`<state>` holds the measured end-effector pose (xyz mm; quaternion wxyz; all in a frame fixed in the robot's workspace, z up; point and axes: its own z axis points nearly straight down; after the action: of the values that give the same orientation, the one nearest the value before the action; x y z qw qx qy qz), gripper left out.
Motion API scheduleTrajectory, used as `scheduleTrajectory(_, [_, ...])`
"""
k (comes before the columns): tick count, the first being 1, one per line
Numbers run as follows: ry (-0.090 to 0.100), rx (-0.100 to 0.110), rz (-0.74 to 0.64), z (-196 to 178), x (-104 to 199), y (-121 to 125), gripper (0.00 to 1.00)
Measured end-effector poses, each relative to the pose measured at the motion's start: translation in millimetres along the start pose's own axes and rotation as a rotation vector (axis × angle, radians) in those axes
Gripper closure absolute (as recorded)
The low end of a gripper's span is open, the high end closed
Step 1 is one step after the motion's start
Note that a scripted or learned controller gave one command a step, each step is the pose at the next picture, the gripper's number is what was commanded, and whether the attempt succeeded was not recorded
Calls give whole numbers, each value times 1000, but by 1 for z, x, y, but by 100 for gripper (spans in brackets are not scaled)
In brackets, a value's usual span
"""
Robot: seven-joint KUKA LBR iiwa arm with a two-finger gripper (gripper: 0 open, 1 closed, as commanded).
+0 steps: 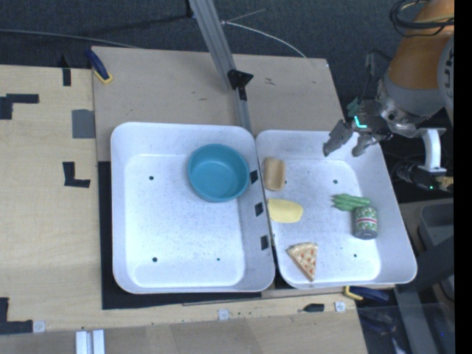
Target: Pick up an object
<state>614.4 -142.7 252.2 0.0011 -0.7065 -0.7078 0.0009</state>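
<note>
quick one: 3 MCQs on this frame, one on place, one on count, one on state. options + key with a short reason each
1. Where is the blue bowl?
A. left bin
B. right bin
C. on the bench outside the bins

2. How many loose items lie in the right bin?
A. two
B. five
C. eight

3. What is the hand doing?
A. gripping the can
B. hanging open over the right bin's far right corner, holding nothing
C. resting inside the bowl

Key:
1 A: the blue bowl sits at the left bin's far right.
2 B: bread roll, yellow piece, pizza slice, green vegetable, can lie in the right bin.
3 B: the hand has its fingers spread, nothing between them.
</note>
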Motion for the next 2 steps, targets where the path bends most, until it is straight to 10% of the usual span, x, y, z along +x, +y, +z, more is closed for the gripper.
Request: scheduleTrajectory(2, [0, 5, 1, 63, 0, -5, 0])
